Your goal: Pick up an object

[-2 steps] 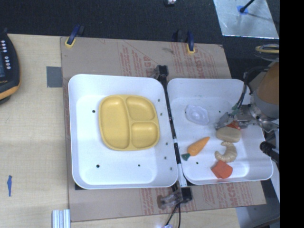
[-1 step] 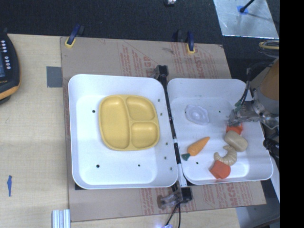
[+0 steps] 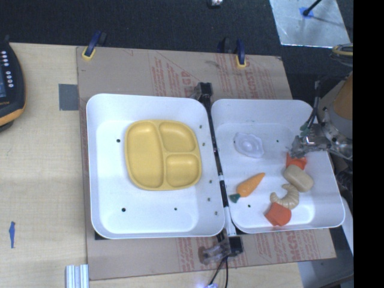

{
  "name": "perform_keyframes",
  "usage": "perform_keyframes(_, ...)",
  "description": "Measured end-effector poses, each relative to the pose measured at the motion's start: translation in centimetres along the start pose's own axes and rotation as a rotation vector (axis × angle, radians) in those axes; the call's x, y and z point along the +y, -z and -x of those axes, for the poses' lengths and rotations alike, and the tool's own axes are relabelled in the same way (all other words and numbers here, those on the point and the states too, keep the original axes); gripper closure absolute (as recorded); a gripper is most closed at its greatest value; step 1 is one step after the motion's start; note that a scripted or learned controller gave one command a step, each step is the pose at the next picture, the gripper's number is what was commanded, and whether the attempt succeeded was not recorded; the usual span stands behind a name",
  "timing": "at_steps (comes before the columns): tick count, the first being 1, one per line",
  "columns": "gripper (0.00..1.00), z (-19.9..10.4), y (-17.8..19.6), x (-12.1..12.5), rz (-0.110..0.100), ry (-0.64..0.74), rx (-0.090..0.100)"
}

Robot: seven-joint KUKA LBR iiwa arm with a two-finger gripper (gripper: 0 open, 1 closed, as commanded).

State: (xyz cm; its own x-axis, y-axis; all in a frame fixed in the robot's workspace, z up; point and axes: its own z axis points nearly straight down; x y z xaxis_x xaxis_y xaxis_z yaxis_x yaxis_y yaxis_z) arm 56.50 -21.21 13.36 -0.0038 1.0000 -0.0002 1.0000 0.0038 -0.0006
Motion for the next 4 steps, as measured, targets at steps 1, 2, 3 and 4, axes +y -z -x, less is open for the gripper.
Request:
perform_keyframes(1, 0.00, 0.0, -0.1, 0.0, -0.001, 0.000, 0.000)
perform_keyframes(2, 0.00, 0.1, -3.6, 0.0, 0.008, 0.002, -0.004)
perform_keyframes(3, 1.00, 0.1, -2.3, 0.2, 0.014, 0.002, -0.005)
perform_keyframes(4, 0.00, 0.1, -2.4, 0.1, 0.011, 0.002, -0.005)
